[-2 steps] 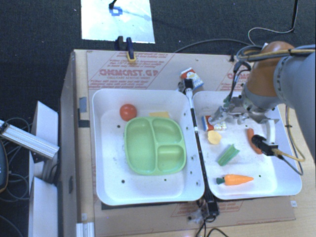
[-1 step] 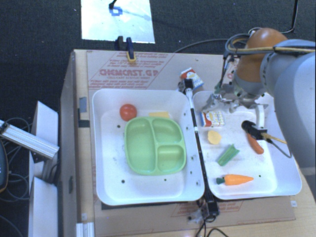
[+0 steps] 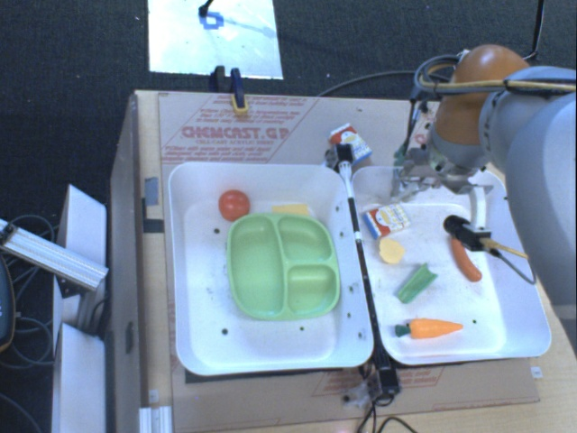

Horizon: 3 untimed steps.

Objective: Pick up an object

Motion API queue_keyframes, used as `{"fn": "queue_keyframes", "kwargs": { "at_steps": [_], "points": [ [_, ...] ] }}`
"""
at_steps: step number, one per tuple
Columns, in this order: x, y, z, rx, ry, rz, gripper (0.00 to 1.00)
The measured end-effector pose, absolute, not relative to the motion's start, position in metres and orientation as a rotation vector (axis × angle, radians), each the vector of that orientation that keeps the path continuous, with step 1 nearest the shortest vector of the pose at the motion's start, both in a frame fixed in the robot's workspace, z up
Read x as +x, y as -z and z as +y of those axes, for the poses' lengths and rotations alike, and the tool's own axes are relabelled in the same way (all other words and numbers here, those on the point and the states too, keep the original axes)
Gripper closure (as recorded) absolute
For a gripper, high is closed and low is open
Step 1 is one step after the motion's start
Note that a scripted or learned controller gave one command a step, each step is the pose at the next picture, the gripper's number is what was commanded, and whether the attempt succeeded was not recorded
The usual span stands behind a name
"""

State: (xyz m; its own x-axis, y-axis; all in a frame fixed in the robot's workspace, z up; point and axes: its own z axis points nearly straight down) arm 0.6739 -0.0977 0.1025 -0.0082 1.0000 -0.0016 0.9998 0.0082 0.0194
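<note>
The gripper [image 3: 416, 180] hangs just beyond the small carton [image 3: 386, 218] in the right bin [image 3: 527, 332], grip state hidden from me, and that light, crushable carton looks best pinched across its narrow sides.

- Setting: robotics laboratory.
- Evidence: grey arm [image 3: 532, 142] over two white bins [image 3: 270, 350] on a protected surface [image 3: 234, 129].
- Loose cables [image 3: 27, 228], dark carpet [image 3: 63, 61], toy food such as a carrot [image 3: 433, 328].

The arm [image 3: 532, 142] runs off the right edge; the tool [image 3: 416, 186] beneath its wrist is too indistinct to read its fingers.
</note>
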Motion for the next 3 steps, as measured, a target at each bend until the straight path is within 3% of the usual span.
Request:
{"fn": "queue_keyframes", "kwargs": {
  "at_steps": [1, 2, 3],
  "points": [
    [0.674, -0.102, -0.098, 2.201, -0.019, 2.221, 0.0],
    [0.673, -0.091, -0.148, 2.21, -0.013, 2.216, 0.0],
    [0.669, -0.086, -0.134, 2.215, -0.003, 2.223, 0.0]
  ]
}}
